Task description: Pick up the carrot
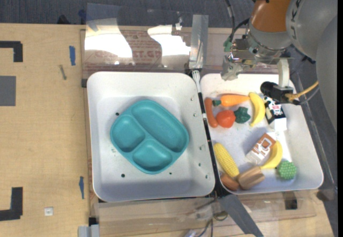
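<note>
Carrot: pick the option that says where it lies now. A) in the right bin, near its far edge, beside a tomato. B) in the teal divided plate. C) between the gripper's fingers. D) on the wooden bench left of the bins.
A: the carrot lies in the right bin near the far edge, just above the tomato.

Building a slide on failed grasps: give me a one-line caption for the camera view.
Gripper hovers over the right bin's back edge, above the carrot among toy food; teal plate sits in left bin.
</note>
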Tool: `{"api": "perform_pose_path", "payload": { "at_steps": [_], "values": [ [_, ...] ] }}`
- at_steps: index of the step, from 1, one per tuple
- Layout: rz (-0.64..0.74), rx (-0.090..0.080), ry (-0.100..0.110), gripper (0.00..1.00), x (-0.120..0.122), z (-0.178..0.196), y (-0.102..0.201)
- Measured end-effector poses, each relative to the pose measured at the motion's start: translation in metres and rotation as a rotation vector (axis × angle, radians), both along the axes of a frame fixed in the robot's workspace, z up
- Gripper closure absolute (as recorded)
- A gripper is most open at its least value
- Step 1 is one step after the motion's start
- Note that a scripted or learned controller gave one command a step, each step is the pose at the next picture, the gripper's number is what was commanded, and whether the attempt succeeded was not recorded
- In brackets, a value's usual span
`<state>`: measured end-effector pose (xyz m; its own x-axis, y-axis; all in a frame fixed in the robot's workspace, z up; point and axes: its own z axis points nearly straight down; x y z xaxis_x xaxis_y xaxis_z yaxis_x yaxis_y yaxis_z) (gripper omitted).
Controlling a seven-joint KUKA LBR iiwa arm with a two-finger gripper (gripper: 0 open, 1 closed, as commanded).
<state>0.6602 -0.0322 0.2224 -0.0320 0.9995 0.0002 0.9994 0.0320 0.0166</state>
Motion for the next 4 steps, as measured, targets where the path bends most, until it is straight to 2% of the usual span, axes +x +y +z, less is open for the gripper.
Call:
{"api": "perform_pose_path", "payload": {
  "at_steps": [1, 2, 3, 4],
  "values": [
    [-0.005, -0.002, 0.015, 0.0, -0.003, -0.008, -0.003],
    [-0.023, -0.002, 0.029, 0.0, -0.02, -0.092, -0.075],
    [-0.028, -0.006, -0.003, 0.0, 0.006, -0.126, -0.064],
    [-0.028, -0.01, -0.009, 1.0, 0.008, -0.112, -0.066]
  ]
}}
